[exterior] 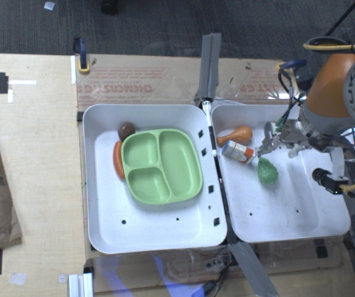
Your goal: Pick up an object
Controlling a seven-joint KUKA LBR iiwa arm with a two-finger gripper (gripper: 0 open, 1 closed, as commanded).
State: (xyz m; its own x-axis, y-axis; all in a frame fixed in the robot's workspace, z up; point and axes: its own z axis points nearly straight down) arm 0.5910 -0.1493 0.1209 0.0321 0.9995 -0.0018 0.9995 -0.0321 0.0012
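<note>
While the gripper is hovering in the right bin, its grip is impossible to judge.
A green object is lying just at its 6 o'clock (touching or not, unclear); a small bottle and orange gourd are sitting toward 9 o'clock, a green tray farther off in the left bin.

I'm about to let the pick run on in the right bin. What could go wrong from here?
The gripper sits close above the green object, with the small bottle and orange gourd just beside it, so it might nudge or catch the wrong one. The green object looks rounded and may slip away. All three lie near the bin wall.
</note>
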